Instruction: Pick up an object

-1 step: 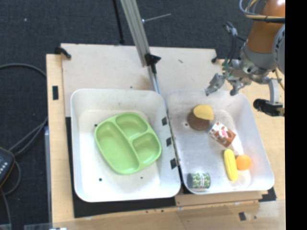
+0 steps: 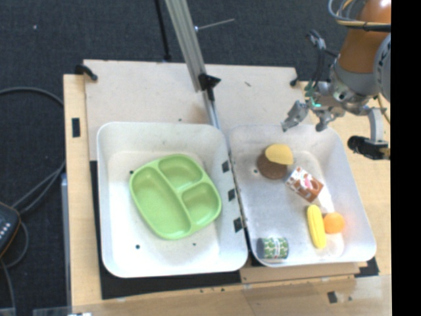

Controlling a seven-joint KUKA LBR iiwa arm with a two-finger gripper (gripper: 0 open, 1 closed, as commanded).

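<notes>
My gripper (image 2: 306,120) hangs over the far edge of the right bin (image 2: 348,176), open, with nothing between its two fingers. In that bin lie a brown and yellow round toy (image 2: 275,160), a red and white packet (image 2: 304,184), a yellow banana (image 2: 316,226), a small orange ball (image 2: 334,222) and a green patterned can (image 2: 273,247) on its side at the near edge. The round toy is the closest object, a little below and left of the gripper.
The left bin (image 2: 112,176) holds a green divided plate (image 2: 175,195). A slanted metal post (image 2: 187,38) rises behind the bins. A black cable (image 2: 33,143) lies on the floor at the left.
</notes>
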